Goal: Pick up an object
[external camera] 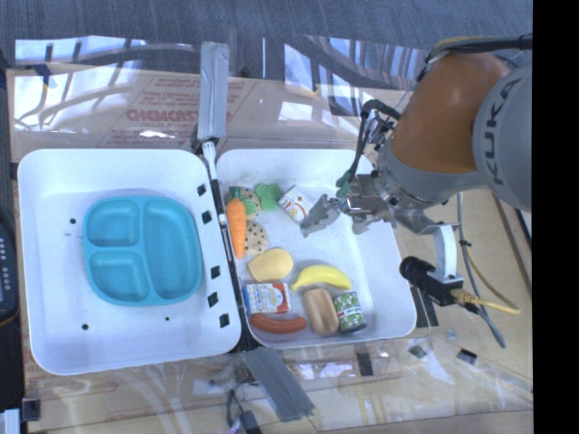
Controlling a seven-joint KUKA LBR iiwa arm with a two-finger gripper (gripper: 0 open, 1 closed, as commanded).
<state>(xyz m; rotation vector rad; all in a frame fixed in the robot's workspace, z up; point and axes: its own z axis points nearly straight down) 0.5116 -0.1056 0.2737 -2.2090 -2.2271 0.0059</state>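
while the gripper (pixel 339 213) hangs (fingers apart, holding nothing), the banana (pixel 322 278) lies just below it.

One fixed overhead camera, slanted down over both bins (pixel 54 269); moderate distance

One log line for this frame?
phase: approach | gripper: above right bin, nothing seen held | nearest: small carton | blue tray: left bin

Bright, even light; window glare on plastic sheet (pixel 109 70) along bench's far edge; pic slightly soft, shadows faint.
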